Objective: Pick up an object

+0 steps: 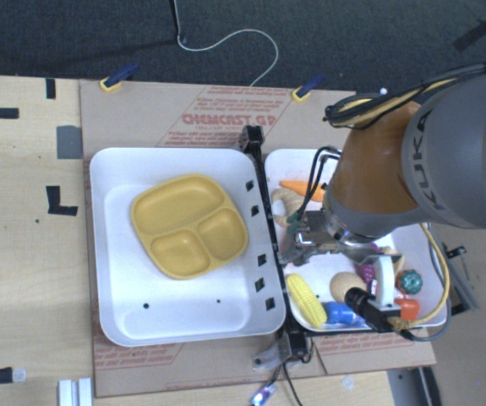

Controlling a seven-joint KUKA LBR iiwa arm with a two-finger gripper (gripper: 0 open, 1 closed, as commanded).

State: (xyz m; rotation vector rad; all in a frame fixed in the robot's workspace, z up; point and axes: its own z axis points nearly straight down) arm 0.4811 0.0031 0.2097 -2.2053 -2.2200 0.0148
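Observation:
The right bin [428, 315] holds several small toys: a yellow corn cob [305, 299], a blue piece [341, 314], a beige ball [341, 285], a teal ball [410, 282], an orange piece [406, 309], a purple piece [367, 271] and an orange carrot [297, 188] near the back. My gripper [300, 242] hangs low over the left part of this bin, between the carrot and the corn cob. The big grey and orange arm covers much of the bin behind it.
The left bin [111, 227] holds a yellow sectioned plate [189, 225]. A black divider strip [262, 227] runs between the two bins. A white cable [226, 41] loops over the dark floor at the back. Cardboard lies under both bins.

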